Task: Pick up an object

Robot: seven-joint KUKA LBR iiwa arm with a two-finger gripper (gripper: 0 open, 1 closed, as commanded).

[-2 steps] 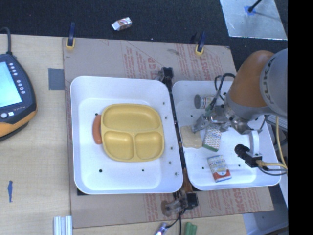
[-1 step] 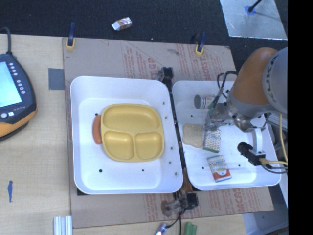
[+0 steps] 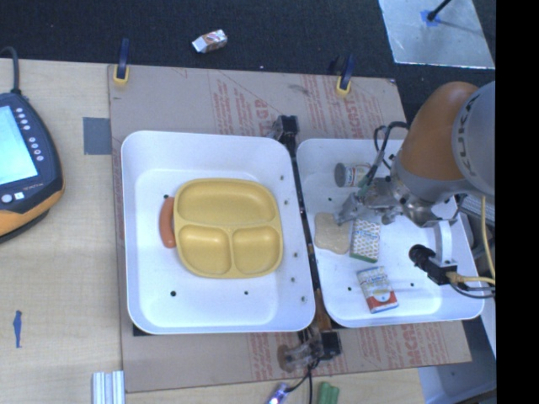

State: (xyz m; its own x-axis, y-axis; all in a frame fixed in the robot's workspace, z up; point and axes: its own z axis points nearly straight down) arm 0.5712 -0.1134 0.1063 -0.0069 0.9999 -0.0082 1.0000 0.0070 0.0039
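My gripper (image 3: 367,214) hangs low over the middle of the right bin (image 3: 467,310), its fingers spread open. Just below it lies a small patterned packet (image 3: 365,239), its top edge close to the fingertips; nothing is held between them. A beige flat piece (image 3: 329,233) lies to the left of the packet. A small carton with red on it (image 3: 377,289) lies nearer the front. A grey can (image 3: 346,175) lies on its side at the back of the bin.
The left bin (image 3: 147,310) holds a yellow divided plate (image 3: 227,226) with an orange sausage-shaped thing (image 3: 167,222) at its left side. A tablet-like pendant (image 3: 21,162) lies on the bench at far left. A crumpled wrapper (image 3: 210,40) lies on the dark floor behind.
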